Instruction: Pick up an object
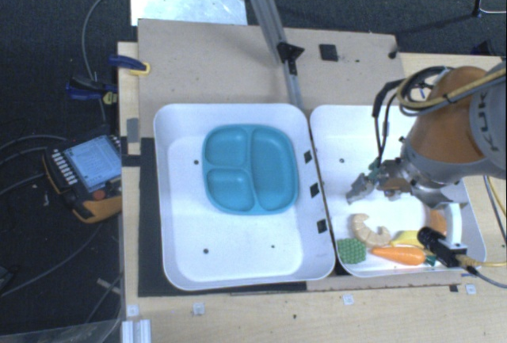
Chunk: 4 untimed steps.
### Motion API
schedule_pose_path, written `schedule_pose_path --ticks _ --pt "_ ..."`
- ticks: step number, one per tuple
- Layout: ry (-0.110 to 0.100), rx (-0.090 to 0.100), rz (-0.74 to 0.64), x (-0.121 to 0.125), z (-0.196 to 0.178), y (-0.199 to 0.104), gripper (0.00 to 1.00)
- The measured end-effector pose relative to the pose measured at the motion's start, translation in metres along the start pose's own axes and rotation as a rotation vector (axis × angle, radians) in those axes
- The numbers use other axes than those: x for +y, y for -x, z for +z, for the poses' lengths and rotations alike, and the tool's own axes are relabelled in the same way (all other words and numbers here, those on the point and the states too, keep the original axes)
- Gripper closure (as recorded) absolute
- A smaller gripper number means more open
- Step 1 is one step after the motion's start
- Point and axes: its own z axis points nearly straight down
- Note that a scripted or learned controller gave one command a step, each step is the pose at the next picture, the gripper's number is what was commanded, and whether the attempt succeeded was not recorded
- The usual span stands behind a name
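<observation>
The orange plastic toy carrot (398,255) lay in the right shallow white bin (337,135), close to its near wall, with its long axis running roughly along that wall and tilted only a little; the thicker end sat toward the right and the tapered tip pointed left, toward the small green textured square piece (352,250). Just above the carrot rested the pale tan curved toy piece (369,230), arched like a croissant, and a yellow toy piece (407,238) touched the carrot's upper side.

The grey arm with its orange-brown section (442,127) reached in from the right and bent down over the right bin, its wrist above the bin's right half. The two-finger gripper (358,189) pointed left and slightly downward, sitting above the pale curved piece and apart from the carrot. Nothing was visible between its fingers; whether they were spread or closed could not be told at that size.

The left shallow white bin (178,246) held a blue plastic divided plate (250,169) with three compartments, sitting in the bin's far half. No writing could be read on any object.
</observation>
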Motion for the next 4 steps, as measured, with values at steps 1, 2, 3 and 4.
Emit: schedule_pose_path --ticks 1,2,3,4 --pt "-0.003 0.0 0.001 -0.003 0.05 0.01 0.0" --pt "0.001 0.0 0.0 -0.001 0.065 0.01 0.0" --pt "0.009 -0.001 0.0 0.001 0.052 0.01 1.0" --pt "0.001 0.0 -0.002 0.002 0.01 0.013 1.0"
